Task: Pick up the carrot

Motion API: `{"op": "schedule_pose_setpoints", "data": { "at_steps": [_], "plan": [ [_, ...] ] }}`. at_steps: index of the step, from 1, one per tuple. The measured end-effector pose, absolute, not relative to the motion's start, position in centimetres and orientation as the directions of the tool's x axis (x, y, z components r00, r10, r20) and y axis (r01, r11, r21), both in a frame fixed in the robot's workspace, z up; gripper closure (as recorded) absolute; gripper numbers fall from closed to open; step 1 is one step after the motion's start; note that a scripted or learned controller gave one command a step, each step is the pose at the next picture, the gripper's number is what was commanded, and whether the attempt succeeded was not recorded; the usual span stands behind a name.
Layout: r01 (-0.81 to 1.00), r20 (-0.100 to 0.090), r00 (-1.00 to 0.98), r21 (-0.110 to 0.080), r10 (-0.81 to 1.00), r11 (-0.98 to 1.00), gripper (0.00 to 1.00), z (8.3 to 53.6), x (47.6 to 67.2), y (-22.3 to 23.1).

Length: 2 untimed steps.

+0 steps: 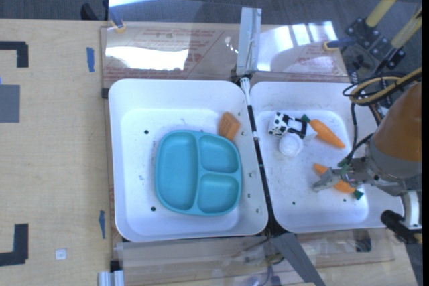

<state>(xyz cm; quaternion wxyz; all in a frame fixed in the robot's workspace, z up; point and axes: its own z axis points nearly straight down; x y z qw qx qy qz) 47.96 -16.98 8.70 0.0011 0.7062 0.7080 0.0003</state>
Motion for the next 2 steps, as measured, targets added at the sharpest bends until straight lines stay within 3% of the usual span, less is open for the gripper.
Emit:
{"op": "schedule_pose_setpoints", "data": {
  "at_steps": [1, 2],
  "plan": [
    [1.000, -0.004, -0.003, 0.010, 1.000, 0.003, 1.00, 9.8, 48.2, -17.0],
    [0.898, 0.002, 0.441, 0.002, 0.898, -0.441, 1.00, 19.6, 50.2, -11.9]
  ]
}}
